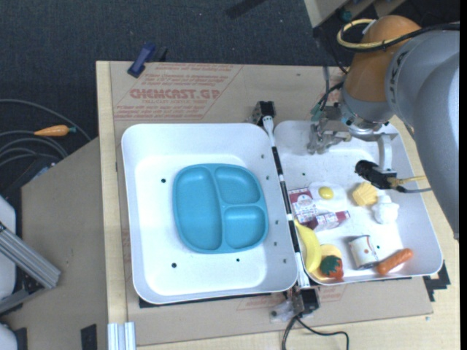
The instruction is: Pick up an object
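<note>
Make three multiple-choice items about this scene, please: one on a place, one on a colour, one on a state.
1. Where does the banana lie?
A. in the left bin
B. in the right bin
C. on the floor

2. What colour is the divided tray?
A. red
B. black
C. blue

3. What does the gripper hold?
A. nothing visible
B. the carrot
C. the tray

Answers: 1 B, it lies against that bin's left wall; 2 C, light blue on the white left bin; 3 A, nothing shows between its fingers.
</note>
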{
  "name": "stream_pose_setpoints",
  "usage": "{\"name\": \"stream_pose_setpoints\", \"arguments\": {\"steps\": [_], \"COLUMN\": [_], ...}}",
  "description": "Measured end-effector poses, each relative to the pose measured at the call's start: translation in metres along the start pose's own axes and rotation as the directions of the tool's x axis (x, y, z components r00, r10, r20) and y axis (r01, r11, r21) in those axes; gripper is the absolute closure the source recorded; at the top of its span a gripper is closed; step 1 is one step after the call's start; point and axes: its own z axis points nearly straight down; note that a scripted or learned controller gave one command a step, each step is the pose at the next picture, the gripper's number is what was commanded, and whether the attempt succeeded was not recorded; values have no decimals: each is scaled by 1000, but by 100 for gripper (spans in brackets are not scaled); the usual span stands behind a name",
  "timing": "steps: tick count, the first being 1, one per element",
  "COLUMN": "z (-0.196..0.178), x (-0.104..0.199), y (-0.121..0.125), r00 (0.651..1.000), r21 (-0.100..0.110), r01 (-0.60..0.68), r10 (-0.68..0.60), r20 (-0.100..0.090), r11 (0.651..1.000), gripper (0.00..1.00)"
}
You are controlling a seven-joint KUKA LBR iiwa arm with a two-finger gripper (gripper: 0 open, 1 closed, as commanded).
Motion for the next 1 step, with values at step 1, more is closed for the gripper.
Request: {"name": "stream_pose_setpoints", "arguments": {"steps": [1], "z": [0], "x": [0], "y": [0], "r00": [1000], "r21": [1], "r01": [0], "r10": [0], "r20": [0], "r11": [1000], "gripper": [0]}}
